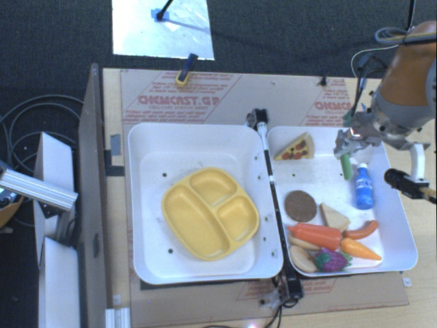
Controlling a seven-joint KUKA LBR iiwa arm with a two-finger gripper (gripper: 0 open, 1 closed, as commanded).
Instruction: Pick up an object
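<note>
Looking down at a slant on a bench (pixel 205 91) covered with a printed protective sheet, which bears two shallow white bins side by side. Left bin (pixel 157 142): a yellow divided tray (pixel 209 212) lying near its middle. Right bin (pixel 396 248): a pizza slice (pixel 295 147) at the far corner; a blue bottle (pixel 363 186) lying toward the right wall; a brown disc (pixel 300 206) and a tan wedge (pixel 334 216) near the middle; an orange carrot (pixel 315 235), a sausage (pixel 362 229), a smaller carrot (pixel 360 250) and a purple bunch (pixel 332 259) crowded along the near edge. Gripper (pixel 349 147), below the orange-banded arm (pixel 410 74), stands over the far right part of this bin, with a green stick (pixel 347 166) just beneath it, apparently between the fingertips, though the contact is poorly resolved; whether the jaws are closed cannot be told. Surroundings: dark carpet (pixel 54 33), a pale sheet (pixel 162 18) beyond the bench, and coiled cables (pixel 27 125) at left
</note>
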